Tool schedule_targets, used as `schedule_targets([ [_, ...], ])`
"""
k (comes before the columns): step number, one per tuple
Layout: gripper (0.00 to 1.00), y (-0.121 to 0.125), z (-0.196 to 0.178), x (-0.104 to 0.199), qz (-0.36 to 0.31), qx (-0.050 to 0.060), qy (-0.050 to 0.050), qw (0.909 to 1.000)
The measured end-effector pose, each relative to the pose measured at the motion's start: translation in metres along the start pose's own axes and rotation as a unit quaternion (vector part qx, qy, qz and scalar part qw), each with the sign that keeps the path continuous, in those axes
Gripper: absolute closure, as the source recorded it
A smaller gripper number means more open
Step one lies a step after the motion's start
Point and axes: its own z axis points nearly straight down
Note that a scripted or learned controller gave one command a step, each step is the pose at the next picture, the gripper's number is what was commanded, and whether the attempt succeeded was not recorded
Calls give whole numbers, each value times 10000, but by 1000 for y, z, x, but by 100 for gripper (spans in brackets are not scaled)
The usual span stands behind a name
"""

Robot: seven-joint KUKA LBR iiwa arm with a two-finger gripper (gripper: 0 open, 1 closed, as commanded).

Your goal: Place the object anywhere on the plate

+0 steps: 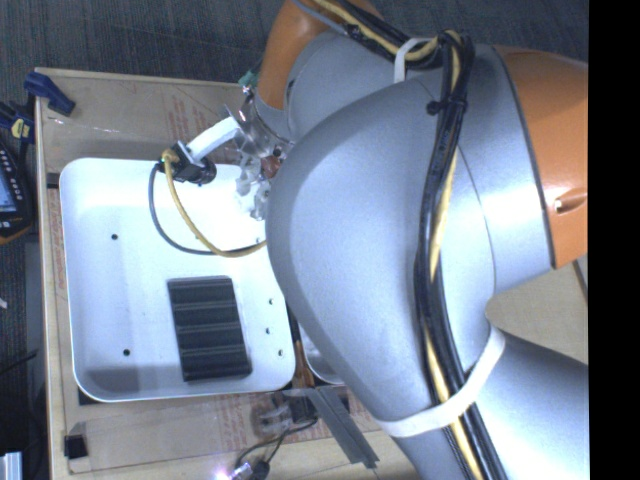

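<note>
The arm (400,228) reaches over the left bin's (110,268) far edge. A dark ribbed block (208,328), seemingly the object, lies at the bin's near edge, ungrasped. Jaw state: cannot tell. Placing seems undone.

A grey arm (400,228) with an orange band (290,38) above the wrist fills much of the frame over a white bin (100,268); black and yellow cables (440,168) run along the arm's shell, bound by white ties (445,408); a dark, near-black ribbed block (208,328) lies on the bin's white floor, its surface marked by crosswise ridges; a yellow and black cable loop (175,218) curls over the white; the bench (130,93) is pale tan with faint reddish print; a blue clamp (48,90) sits at its corner.
</note>
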Motion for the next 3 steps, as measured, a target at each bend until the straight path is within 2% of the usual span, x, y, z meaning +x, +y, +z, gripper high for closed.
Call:
schedule_targets([
  [1, 100, -60, 103, -22, 471, 8, -31, 9989],
  [2, 100, -42, -11, -35, 324, 2, -4, 9995],
  [3, 100, -97, -79, 16, 483, 0, 15, 9988],
])
